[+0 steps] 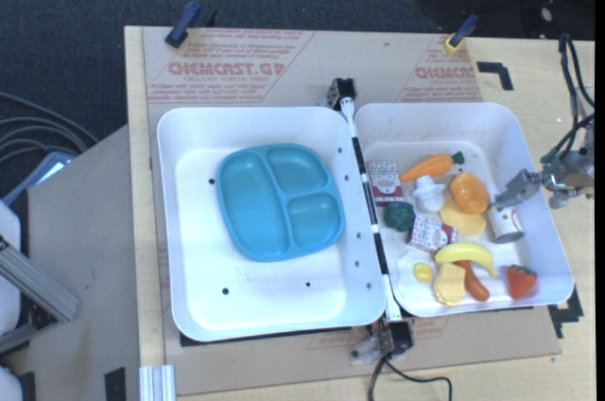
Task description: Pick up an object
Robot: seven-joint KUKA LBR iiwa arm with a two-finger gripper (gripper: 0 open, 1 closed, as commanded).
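On the left of the wooden worktop [142, 200], the left shallow white bin [189, 295] carries a blue plastic divided plate [281, 200], lying flat near the bin's middle. A black hinge strip [364, 200] separates this bin from the right shallow white bin [492, 120].

Just right of that strip lie a small red-and-white carton [384, 180] and a dark green toy vegetable [399, 217]. Further right from the strip come an orange toy carrot [430, 166], a white toy piece [428, 195], a yellow toy banana [465, 252] and a toy hot dog [463, 281]. An orange round toy fruit [469, 192] sits beyond them, touching a yellow slice [461, 220]. A small tin can [506, 224] and a red toy strawberry [521, 281] lie farthest from the strip.

The grey gripper [523, 186] hangs over the bin's right side, just above the can; whether its jaws are wide or narrow cannot be told.
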